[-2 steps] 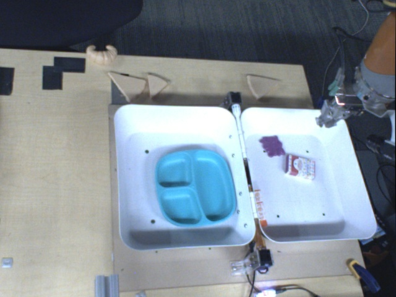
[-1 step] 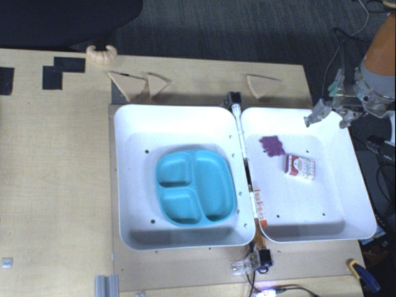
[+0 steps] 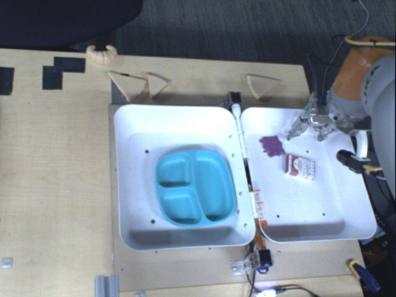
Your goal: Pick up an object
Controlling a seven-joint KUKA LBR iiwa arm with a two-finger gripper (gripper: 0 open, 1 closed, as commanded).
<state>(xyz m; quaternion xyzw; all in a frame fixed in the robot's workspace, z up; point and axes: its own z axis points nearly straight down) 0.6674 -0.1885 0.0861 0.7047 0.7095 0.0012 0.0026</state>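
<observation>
Two small objects lie just below the open, empty end effector (image 3: 305, 125) in the right bin (image 3: 346, 224) (a purple piece (image 3: 272, 145) and a red-and-white carton (image 3: 300, 166)), so a descent between them would likely close on nothing.
</observation>
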